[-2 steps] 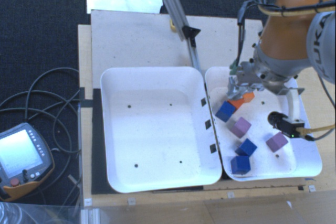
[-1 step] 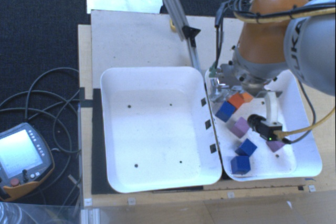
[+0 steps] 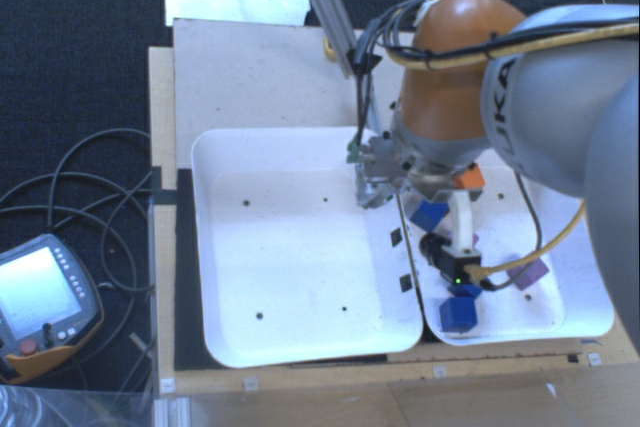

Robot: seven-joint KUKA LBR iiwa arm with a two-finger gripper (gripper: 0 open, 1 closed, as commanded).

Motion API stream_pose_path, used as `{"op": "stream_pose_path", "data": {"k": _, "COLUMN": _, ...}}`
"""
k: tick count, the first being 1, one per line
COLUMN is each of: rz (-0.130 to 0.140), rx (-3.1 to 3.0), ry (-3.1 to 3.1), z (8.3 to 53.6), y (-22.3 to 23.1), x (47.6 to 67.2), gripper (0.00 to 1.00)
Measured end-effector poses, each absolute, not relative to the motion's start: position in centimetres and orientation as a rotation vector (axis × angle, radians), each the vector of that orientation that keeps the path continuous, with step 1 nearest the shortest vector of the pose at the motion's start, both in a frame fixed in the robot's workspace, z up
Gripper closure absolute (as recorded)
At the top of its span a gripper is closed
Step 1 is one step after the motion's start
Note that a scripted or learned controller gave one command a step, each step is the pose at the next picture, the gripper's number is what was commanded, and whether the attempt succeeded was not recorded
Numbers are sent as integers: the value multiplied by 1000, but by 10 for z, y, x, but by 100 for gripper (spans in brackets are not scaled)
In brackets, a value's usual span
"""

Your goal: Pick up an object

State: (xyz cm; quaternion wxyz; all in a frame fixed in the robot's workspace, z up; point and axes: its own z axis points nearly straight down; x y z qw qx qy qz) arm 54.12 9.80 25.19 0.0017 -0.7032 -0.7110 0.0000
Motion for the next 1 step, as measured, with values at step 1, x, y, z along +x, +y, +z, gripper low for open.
{"op": "stream_pose_path", "data": {"k": 1, "rz": -1, "rx": -2217, "ry": -2226, "z": 253, "y": 94, "x": 542, "gripper": 0}}
